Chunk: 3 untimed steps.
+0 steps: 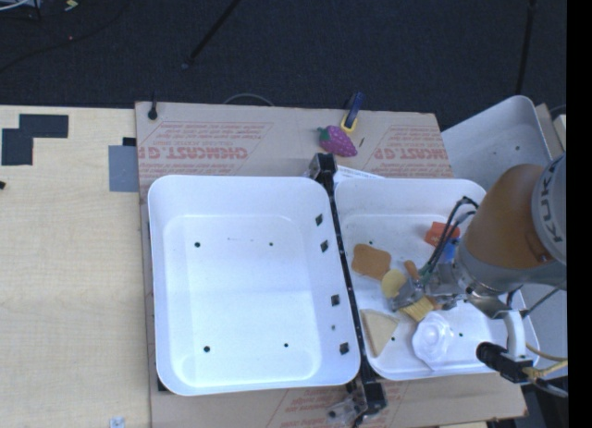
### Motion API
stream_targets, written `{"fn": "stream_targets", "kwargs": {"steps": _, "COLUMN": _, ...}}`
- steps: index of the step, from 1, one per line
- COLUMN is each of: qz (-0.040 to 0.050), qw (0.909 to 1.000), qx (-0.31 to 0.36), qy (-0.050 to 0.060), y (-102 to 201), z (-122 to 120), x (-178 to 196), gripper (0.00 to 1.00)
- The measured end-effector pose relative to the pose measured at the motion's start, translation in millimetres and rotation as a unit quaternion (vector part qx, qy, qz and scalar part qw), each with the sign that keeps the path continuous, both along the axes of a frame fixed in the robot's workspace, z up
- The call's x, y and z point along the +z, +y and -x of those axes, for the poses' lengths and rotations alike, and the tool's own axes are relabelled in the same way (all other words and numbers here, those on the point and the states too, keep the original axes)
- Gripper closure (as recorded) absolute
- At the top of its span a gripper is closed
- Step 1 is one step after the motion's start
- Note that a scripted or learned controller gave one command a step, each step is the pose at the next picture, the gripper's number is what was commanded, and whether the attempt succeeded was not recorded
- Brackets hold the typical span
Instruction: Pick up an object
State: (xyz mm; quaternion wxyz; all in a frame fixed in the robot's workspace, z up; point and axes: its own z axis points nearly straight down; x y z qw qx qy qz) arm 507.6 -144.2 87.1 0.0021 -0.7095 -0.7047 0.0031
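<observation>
Fingers' spread cannot be told; gripper [416, 295] low in right bin [407, 197] among yellow piece [394, 282], tan slice [371, 261]. Best: single out one item, avoid neighbours, lift straight.

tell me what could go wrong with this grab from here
The gripper is down among tightly packed pieces in the right bin: a brown slab, a yellow piece and a tan wedge. It may nudge them aside or close on two at once. The white crumpled object nearby could get bumped.
</observation>
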Motion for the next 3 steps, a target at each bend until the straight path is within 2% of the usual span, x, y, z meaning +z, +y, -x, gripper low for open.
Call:
{"fn": "stream_targets", "kwargs": {"steps": 1, "qz": -0.0018, "qw": 1.0000, "qx": -0.001, "qy": -0.002, "y": 3, "z": -3, "x": 11, "gripper": 1.00}}
{"fn": "stream_targets", "kwargs": {"steps": 2, "qz": -0.0017, "qw": 1.0000, "qx": 0.007, "qy": -0.007, "y": 62, "z": -24, "x": 90, "gripper": 1.00}}
{"fn": "stream_targets", "kwargs": {"steps": 3, "qz": -0.0019, "qw": 1.0000, "qx": 0.006, "qy": -0.005, "y": 118, "z": -74, "x": 101, "gripper": 1.00}}
